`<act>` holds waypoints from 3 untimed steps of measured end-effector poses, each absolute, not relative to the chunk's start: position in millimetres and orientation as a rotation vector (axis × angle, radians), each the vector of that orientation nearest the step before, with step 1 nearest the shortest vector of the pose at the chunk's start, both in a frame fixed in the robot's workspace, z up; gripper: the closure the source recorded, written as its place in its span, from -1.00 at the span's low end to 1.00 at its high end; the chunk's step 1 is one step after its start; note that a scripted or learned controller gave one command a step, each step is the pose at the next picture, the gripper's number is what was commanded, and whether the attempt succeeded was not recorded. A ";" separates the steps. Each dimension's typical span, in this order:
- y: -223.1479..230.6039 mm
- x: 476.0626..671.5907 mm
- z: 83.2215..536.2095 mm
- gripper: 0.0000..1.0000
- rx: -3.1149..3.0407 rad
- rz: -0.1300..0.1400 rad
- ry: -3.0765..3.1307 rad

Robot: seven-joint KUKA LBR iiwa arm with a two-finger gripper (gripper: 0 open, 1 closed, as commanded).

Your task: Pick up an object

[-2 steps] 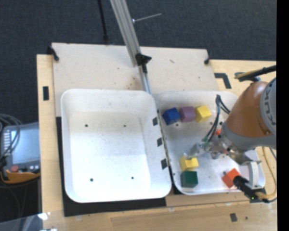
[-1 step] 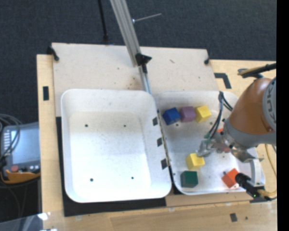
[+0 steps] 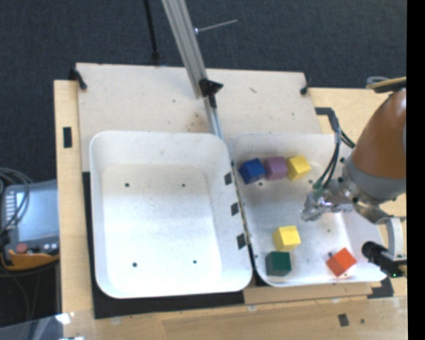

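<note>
Orange cube [image 3: 341,261] turned diamond-wise, green cube [image 3: 278,263] square-on, gripper [image 3: 313,207] finger state unclear

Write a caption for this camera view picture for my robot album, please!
Robot gripper hovers over the right bin among six colored blocks.

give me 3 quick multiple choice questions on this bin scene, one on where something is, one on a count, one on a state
1. Which small blue cube neighbour touches it in the right white bin?
A. purple cube
B. orange cube
C. green cube

2. How many yellow cubes lie there?
A. one
B. two
C. four

3. What is the left white bin's state?
A. holds no cubes
B. tipped over
C. stacked with cubes

Answers:
1 A, the purple cube sits against it.
2 B, one in the back row, one nearer the front.
3 A, its floor is bare white.
</note>
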State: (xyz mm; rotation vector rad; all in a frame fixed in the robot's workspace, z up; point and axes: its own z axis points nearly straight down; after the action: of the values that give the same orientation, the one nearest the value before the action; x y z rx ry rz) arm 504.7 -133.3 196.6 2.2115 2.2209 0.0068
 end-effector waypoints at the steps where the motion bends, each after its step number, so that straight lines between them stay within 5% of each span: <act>1: -134.2 506.7 233.2 1.00 2.212 0.006 2.223; 3: -36.1 512.3 236.3 1.00 2.215 0.000 2.229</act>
State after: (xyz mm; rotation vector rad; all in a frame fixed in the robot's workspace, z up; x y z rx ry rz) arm 512.3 -36.1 236.3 2.2153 2.2292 0.0003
